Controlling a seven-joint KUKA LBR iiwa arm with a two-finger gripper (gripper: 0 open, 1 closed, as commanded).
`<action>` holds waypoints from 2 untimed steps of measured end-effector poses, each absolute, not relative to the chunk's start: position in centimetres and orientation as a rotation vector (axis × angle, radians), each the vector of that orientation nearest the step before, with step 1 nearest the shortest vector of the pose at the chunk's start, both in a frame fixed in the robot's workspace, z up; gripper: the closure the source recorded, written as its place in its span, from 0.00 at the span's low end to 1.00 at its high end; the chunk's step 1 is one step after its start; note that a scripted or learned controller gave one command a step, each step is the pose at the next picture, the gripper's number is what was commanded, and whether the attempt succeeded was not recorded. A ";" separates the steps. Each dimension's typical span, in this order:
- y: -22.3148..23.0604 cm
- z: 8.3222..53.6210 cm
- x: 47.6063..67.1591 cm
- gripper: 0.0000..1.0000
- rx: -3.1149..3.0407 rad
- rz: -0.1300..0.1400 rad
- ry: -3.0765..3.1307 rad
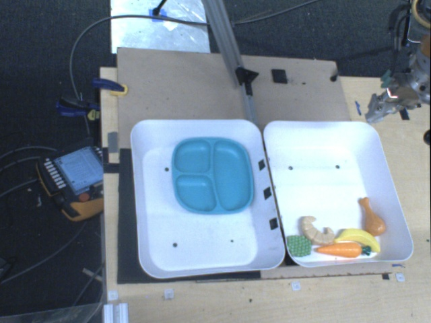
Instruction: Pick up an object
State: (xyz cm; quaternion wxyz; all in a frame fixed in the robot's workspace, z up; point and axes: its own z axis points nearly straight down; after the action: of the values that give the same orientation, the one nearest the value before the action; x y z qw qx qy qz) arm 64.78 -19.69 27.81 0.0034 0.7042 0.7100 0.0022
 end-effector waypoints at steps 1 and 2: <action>-19.7 29.8 64.9 1.00 2.211 0.004 2.227; -13.8 29.1 64.8 1.00 2.212 0.001 2.230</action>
State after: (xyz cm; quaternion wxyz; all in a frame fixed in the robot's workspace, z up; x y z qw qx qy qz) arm 64.84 -13.77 29.09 0.0005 0.7042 0.7100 0.0004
